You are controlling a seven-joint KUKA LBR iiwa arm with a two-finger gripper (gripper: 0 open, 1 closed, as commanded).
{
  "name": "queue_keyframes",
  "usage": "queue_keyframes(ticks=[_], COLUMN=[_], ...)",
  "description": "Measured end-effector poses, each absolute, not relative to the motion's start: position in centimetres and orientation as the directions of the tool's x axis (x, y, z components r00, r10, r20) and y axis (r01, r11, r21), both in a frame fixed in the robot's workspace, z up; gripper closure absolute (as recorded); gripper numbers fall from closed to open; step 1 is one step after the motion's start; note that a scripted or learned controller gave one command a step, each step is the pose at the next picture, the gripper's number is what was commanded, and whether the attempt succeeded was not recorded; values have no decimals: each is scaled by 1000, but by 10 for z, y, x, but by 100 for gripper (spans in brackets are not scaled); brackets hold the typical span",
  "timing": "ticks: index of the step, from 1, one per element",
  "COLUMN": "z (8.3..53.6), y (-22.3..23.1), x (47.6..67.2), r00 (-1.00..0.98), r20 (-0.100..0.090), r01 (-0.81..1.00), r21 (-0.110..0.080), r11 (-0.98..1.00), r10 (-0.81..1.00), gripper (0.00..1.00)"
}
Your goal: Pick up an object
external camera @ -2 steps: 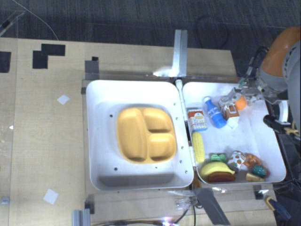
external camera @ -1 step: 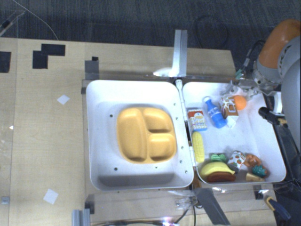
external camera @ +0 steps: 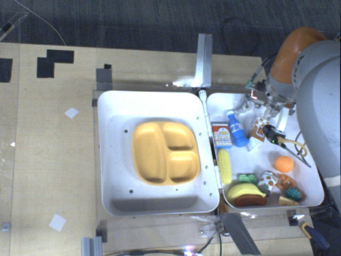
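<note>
My gripper (external camera: 256,120) hangs low over the back of the right bin (external camera: 315,181), just right of a blue bottle (external camera: 237,129) that lies on the bin floor. A small orange-and-white item (external camera: 259,131) sits right at the gripper's tip; whether it is held cannot be made out. Further left, a red-and-white box (external camera: 221,134) lies against the bin's left wall, with a yellow corn cob (external camera: 225,165) in front of it. An orange ball (external camera: 285,164) rests to the front right of the gripper.
A banana (external camera: 243,190), a dark red piece (external camera: 247,200), a green toy (external camera: 246,178) and several small toys (external camera: 287,188) crowd the right bin's front. The left bin (external camera: 112,143) holds a yellow divided tray (external camera: 164,152). A metal post (external camera: 204,60) stands behind the bins.
</note>
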State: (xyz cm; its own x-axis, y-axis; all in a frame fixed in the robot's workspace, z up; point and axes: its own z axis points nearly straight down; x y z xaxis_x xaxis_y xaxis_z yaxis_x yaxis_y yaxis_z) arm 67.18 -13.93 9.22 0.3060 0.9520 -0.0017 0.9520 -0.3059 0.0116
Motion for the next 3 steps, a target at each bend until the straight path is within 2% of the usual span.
queue_keyframes(ticks=[1, 2, 3], z=[87, 87, 90], y=[-121, -135, -117], x=[671, 669, 665], r00=[-34, -305, -560], r20=[-1, 0, -5], r01=[999, 952, 828], r21=[6, 3, -14], r11=[34, 305, 560], r10=[999, 952, 828], gripper=[0, 0, 0])
